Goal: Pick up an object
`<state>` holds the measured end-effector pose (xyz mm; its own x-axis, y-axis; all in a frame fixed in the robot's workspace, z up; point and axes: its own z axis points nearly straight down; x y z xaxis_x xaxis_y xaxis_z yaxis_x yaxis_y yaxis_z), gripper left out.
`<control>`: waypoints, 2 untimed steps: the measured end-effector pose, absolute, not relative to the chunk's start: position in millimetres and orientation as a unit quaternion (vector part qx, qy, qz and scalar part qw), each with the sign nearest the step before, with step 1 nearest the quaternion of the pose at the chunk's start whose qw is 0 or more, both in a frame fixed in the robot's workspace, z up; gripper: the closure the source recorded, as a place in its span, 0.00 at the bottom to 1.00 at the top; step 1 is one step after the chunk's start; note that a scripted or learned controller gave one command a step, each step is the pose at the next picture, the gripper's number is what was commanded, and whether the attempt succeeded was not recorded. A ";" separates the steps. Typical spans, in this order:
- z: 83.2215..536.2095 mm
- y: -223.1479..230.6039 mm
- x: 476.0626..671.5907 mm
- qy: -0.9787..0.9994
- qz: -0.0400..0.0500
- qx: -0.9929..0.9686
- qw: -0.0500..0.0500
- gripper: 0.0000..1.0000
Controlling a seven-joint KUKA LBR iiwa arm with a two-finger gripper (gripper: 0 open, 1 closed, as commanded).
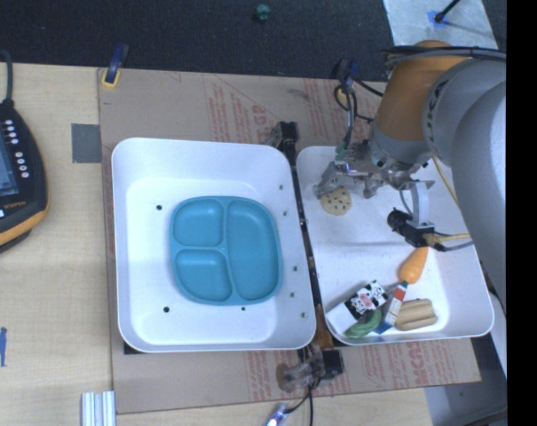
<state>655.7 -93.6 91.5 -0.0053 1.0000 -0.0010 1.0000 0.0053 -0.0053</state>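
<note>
The gripper (343, 183) hangs over the cookie (335, 202), upper right; its grip I cannot tell. Nothing is lifted yet.

Glossy white plastic bins (130, 238); wooden bench (46, 309)

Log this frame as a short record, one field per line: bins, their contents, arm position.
left bin: holds a blue divided plate
right bin: cookie at the far end; carrot, cow toy, green item and bread roll at the near end
gripper: over the right bin's far end, just above the cookie
bench, left edge: control pendant
</note>
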 end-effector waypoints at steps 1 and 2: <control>104.5 -94.9 657.3 -0.710 0.002 -0.705 0.000 1.00; 104.4 -94.9 657.2 -0.710 0.002 -0.705 0.000 0.00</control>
